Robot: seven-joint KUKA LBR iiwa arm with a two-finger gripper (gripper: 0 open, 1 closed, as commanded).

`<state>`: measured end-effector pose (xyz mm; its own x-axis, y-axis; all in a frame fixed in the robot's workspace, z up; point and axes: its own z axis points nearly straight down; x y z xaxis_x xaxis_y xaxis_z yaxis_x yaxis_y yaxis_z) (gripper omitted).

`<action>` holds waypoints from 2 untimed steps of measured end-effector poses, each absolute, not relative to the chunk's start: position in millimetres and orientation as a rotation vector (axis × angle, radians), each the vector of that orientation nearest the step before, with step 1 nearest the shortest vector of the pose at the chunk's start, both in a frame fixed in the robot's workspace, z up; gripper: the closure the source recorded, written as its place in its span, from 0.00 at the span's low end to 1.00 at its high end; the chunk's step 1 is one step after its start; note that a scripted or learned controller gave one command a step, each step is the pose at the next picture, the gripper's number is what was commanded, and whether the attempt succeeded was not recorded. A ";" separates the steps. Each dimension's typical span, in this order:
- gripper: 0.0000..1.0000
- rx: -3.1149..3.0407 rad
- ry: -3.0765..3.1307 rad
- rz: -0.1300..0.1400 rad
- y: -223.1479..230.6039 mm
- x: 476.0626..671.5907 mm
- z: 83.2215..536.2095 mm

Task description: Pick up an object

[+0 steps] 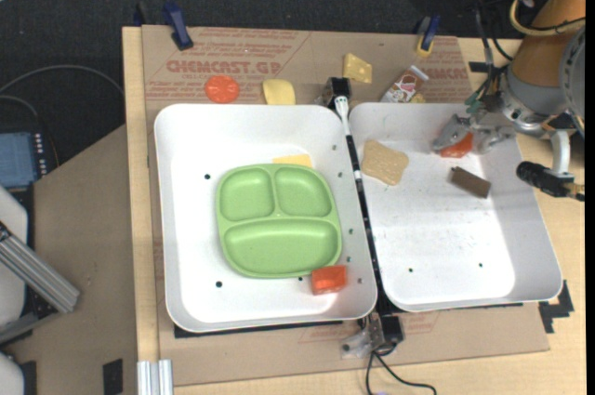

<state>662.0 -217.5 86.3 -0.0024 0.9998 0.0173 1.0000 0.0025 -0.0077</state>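
Hovering at one o'clock of the right shallow white bin (521, 286): claw (462, 135), spread state not discernible. Lying just beneath, small red-orange flat piece (456, 148). Risking a slip against the nearby bin wall, or closing short.

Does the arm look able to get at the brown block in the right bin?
Probably yes. The brown block lies alone on the right bin's floor, nothing on top of it, and the gripper hovers just beyond it near a red piece.

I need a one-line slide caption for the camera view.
Gripper over a red piece in the right bin; green divided plate in the left bin.
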 end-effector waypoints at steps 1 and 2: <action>0.00 -2.214 -2.225 -0.002 -167.6 667.6 85.4; 1.00 -2.221 -2.225 -0.002 -171.2 667.8 96.7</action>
